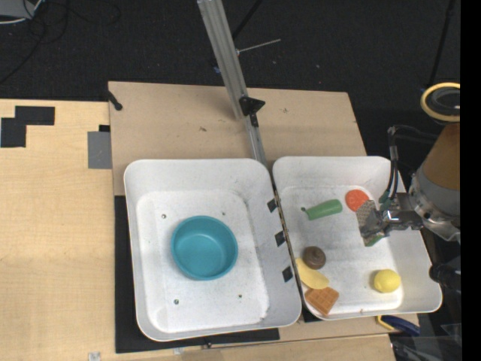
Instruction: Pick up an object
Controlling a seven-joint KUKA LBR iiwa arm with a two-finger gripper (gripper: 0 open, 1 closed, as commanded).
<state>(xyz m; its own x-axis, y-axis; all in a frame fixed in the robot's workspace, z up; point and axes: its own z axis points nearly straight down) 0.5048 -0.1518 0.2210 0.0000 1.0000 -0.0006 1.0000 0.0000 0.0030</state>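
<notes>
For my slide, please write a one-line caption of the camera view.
Gripper hovers in right bin beside orange ball and green cylinder; teal bowl in left bin.

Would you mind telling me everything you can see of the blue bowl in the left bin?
The blue bowl is round, teal-blue and looks like smooth plastic, with a thick rim and a slightly darker inside. It stands upright, opening up, with nothing visible in it. It rests on the floor of the left bin, a little left of the middle, clear of the walls. Nothing else touches it; the end effector is over the right bin.
</notes>
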